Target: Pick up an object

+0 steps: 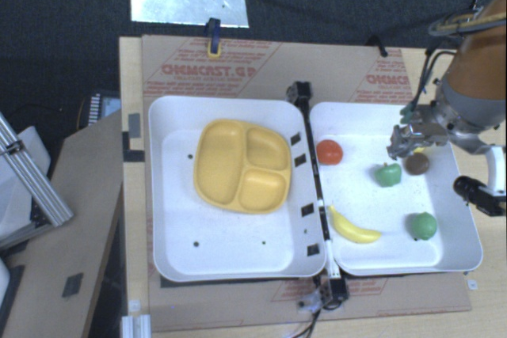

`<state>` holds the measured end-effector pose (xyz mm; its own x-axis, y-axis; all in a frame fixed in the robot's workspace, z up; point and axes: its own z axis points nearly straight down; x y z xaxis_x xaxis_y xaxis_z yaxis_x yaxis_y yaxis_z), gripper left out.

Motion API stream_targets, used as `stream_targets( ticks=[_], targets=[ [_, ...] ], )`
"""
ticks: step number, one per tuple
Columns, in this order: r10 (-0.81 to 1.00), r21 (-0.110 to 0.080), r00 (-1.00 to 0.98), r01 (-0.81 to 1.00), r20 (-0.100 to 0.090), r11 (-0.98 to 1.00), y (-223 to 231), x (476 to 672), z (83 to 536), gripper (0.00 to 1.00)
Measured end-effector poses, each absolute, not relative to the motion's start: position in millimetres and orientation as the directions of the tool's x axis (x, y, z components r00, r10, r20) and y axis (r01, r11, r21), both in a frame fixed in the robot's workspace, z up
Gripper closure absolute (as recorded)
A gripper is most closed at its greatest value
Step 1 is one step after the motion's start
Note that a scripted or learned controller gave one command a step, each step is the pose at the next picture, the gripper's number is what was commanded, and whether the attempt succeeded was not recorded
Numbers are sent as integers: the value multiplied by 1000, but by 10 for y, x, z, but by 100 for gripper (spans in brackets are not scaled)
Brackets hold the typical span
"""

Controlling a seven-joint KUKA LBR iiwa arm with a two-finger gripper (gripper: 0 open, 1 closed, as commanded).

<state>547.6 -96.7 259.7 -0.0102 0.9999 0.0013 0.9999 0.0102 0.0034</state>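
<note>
Gripper [405, 140] over right bin [455, 257] far edge, above green apple [388, 175], beside brown fruit [417, 164]; jaws' spread unclear.

Arm [479, 67] cut off at right edge; brown obj [417, 164] partly hidden behind gripper [405, 140]

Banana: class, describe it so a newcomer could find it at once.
Start at the right bin of the two white ones. Along its left wall, near the front, lies the banana. It is the bin's one long, curved yellow thing; its neighbours are round and red, green or brown.
</note>
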Motion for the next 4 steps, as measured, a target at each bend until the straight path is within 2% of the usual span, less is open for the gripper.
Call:
stream_targets(
  ticks=[2,4],
  targets=[
    [1000,4,-9,1000,1,9,-27,5838,2648,100],
    [1000,3,-9,1000,2,9,902,6279,2593,100]
  ],
)
